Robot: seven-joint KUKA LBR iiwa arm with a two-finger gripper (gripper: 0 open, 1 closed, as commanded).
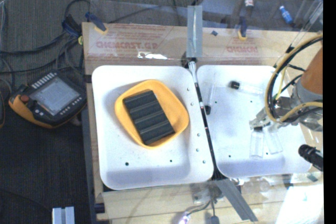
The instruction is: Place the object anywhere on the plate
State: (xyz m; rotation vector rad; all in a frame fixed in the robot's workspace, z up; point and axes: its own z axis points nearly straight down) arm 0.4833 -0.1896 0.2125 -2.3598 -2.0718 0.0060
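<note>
A dark ribbed block is seen lying on the yellow plate in the left bin, at roughly 9 o'clock from the gripper. The gripper is parked over the right bin at about 3 o'clock; open or clenched cannot be told. Placement is judged done; only retreat seems called for. A small black bit is noted at 12 o'clock in the right bin.

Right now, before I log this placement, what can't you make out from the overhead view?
- Pincer: its transparent fingers blur into the white right bin, so open or shut is unreadable.
- Arm: cut off by the right edge above the wrist.
- Small black item in the right bin: too small to identify.
- Yellow plate: its middle is covered by the dark ridged block.
</note>
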